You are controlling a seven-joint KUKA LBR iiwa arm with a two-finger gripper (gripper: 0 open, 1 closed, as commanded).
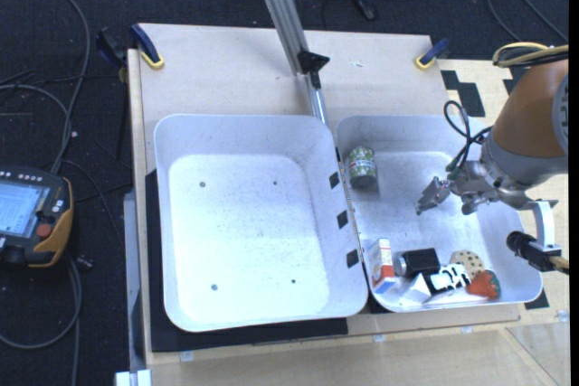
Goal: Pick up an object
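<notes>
Objects crowd the right bin (507,149): a small jar (363,167) stands toward its ten o'clock side, while a carton (382,264), a black block (421,261), a spotted cookie (466,260) and a strawberry (485,285) cluster along the six o'clock edge. Gripper (434,195) hovers mid-bin, fingers spread, nothing between them. Left bin (244,221) sits at nine o'clock.
</notes>
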